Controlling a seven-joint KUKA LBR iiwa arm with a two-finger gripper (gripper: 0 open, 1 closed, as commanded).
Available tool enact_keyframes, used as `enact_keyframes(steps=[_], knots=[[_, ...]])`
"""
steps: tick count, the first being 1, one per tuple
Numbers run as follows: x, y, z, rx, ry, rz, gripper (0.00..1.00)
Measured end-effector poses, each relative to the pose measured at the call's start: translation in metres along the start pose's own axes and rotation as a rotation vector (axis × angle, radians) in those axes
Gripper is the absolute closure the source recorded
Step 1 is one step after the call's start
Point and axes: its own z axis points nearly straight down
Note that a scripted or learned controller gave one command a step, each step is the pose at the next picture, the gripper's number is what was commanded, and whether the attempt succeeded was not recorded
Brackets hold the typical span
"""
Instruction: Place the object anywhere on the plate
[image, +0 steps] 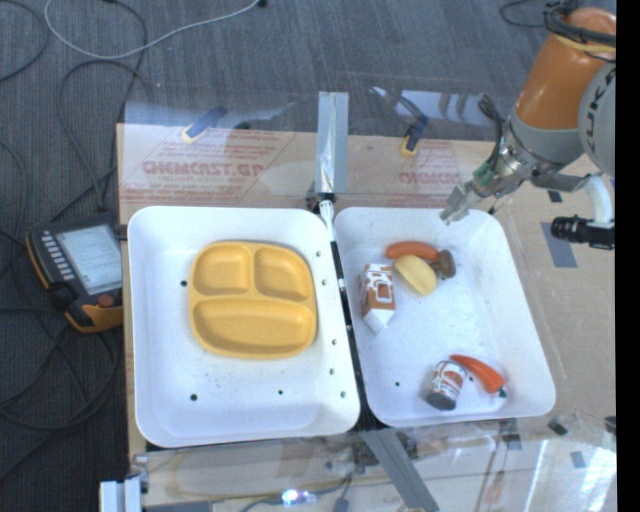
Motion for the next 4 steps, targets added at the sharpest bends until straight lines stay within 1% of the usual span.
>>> enact_keyframes(steps=[1,2,3,4], knots=[[0.001,0.001,-0.009,-0.001,-0.002,-0.002,1.0],[-0.053,-0.024,-0.007,0.001,-0.003,-0.11,1.0],[-0.006,-0.002,-0.008,-0.001,0.003,-0.057,1.0],[-0.035,-0.016,0.0,0.001,-0.002,-0.148,1.0]])
